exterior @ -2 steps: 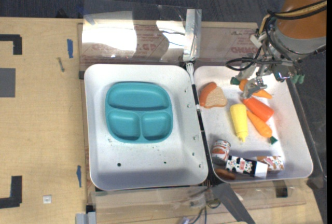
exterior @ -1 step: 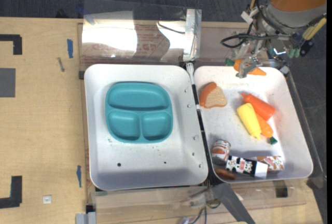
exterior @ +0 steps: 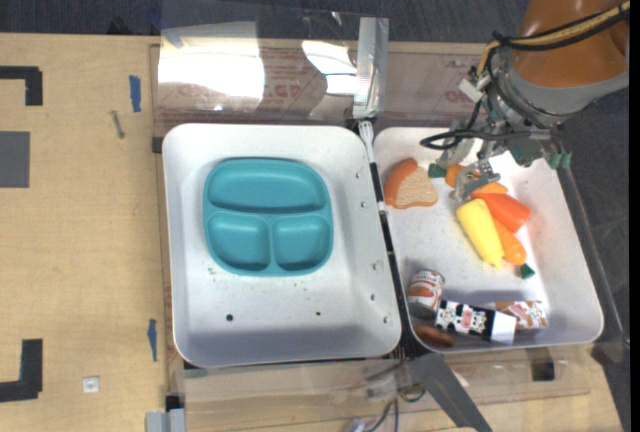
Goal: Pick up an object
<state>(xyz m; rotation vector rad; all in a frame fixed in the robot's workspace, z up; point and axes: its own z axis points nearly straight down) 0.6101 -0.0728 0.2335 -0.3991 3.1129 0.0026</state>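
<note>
My gripper [exterior: 473,168] hangs low over the back of the right bin [exterior: 580,250], under the orange band of the arm [exterior: 575,15]. It sits just above the top end of an orange toy vegetable [exterior: 503,208]. A yellow toy vegetable [exterior: 480,233] lies right beside the orange one. A slice of toy bread [exterior: 410,185] rests to the left of the gripper. Whether anything is between the gripper's tips is hidden by the wrist and cables.
Along the right bin's front lie a small can [exterior: 427,287], a black and white bottle [exterior: 470,320] and another small can [exterior: 530,313]. The left bin [exterior: 190,310] holds a teal divided plate [exterior: 268,215]. A clear sheet [exterior: 260,70] stands behind the bins.
</note>
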